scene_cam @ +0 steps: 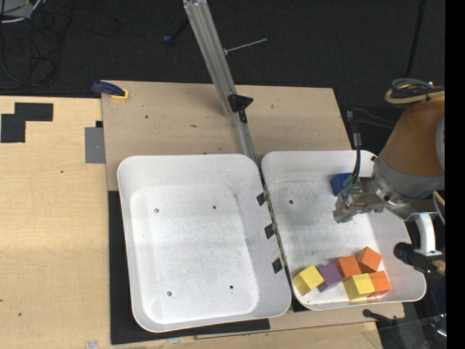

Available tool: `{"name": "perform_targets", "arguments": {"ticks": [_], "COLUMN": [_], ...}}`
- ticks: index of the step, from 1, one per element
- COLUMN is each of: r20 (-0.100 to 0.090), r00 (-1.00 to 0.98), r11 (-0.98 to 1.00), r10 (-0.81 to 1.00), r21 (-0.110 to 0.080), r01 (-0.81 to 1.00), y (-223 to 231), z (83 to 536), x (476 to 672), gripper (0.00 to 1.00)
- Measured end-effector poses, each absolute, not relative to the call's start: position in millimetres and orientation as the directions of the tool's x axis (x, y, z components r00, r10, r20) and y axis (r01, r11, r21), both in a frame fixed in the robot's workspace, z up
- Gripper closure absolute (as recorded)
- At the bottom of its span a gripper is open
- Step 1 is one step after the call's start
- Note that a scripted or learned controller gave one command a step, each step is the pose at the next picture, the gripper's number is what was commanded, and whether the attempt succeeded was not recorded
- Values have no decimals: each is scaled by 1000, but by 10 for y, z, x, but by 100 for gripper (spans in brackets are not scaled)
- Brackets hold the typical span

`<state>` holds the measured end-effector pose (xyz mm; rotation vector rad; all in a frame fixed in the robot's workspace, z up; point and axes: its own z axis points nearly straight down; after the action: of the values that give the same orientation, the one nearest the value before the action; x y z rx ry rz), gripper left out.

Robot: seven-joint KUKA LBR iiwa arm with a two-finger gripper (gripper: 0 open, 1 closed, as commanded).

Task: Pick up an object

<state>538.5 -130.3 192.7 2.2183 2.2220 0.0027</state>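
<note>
Surface (pixel 218 118) carries two white bins; the right bin (pixel 305 173) holds everything. The arm (pixel 410 147) hangs over its 3 o'clock side, tool (pixel 350 208) low over the floor. A blue block (pixel 339 184) sits just beside the tool at 11 o'clock, partly hidden. Orange blocks (pixel 361 262), yellow blocks (pixel 334 281) and a purple block (pixel 330 273) cluster at 6 o'clock, well apart. The tool's state: too blurred to tell.
</note>
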Motion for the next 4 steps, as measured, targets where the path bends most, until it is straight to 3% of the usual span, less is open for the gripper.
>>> {"name": "perform_targets", "arguments": {"ticks": [1,2,4], "r20": [0,2,2], "r00": [-1,-3,-6], "r11": [1,3,6], "r10": [1000,1000,1000], "r21": [2,-3,-3], "r01": [1000,1000,1000], "y": [-1314,-867,297], "z": [2352,2338,2242], "x": [5393,5363,5521], "gripper": [100,100,100]}}
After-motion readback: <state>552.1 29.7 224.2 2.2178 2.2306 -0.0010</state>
